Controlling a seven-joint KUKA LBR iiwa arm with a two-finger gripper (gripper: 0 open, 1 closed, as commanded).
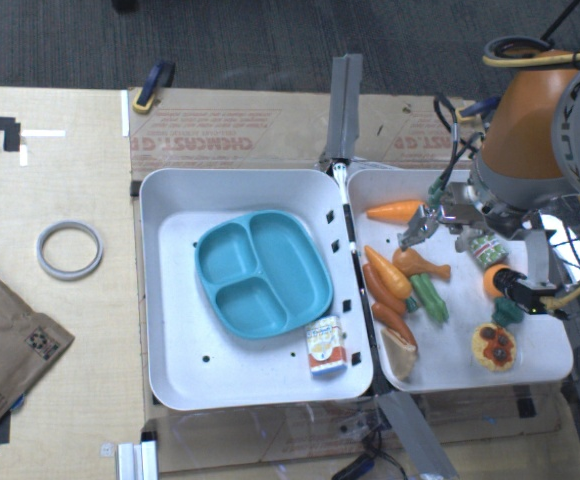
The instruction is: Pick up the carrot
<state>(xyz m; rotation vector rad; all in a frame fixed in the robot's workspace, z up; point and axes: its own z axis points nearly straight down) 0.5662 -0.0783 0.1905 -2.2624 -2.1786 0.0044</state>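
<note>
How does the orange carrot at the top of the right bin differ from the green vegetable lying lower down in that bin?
The carrot is orange, while the green vegetable is dark green. The carrot lies almost level across the picture at the bin's far end, while the green vegetable slants lower down, mid-bin. The carrot tapers to a point and lies apart from the other food, while the green vegetable looks blunter and sits against the chicken drumstick. Both are toy foods in the right bin.

Orange carrot [395,210]; blue plate [263,272]; possibly green pickle [430,297].
</note>
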